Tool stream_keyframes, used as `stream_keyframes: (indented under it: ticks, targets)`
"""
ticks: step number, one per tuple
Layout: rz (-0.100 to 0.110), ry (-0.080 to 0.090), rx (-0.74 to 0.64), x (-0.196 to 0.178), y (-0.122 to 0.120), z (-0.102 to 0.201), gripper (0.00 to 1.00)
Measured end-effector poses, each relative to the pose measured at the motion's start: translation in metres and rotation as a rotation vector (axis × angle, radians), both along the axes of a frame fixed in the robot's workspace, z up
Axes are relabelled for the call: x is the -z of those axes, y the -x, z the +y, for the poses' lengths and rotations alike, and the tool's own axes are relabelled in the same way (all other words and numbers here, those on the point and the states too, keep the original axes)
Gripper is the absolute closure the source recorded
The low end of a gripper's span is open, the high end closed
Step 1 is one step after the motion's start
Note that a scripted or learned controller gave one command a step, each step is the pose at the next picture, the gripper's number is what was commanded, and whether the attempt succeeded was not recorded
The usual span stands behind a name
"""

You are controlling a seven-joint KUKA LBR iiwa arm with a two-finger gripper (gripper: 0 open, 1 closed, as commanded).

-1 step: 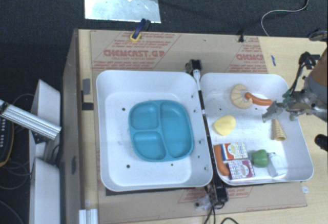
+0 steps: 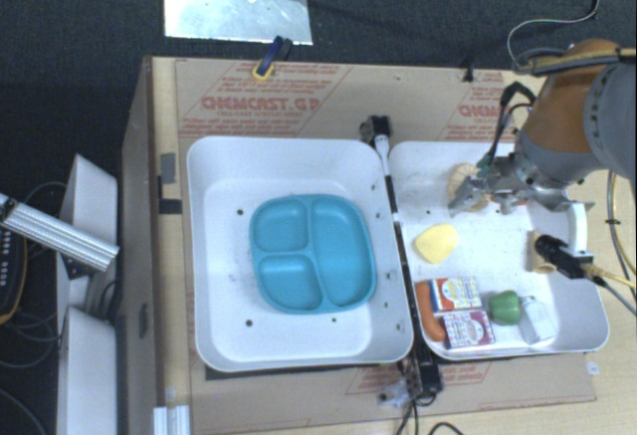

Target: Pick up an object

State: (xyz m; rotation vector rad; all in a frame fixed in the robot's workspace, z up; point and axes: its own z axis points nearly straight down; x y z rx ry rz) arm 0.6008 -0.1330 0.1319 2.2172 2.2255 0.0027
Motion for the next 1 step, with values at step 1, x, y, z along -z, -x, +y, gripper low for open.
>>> stream_keyframes:
  ticks: [1]
  targets:
    - [0.001,0.001,0.0,0.048,-0.05,-0.015,0.0]
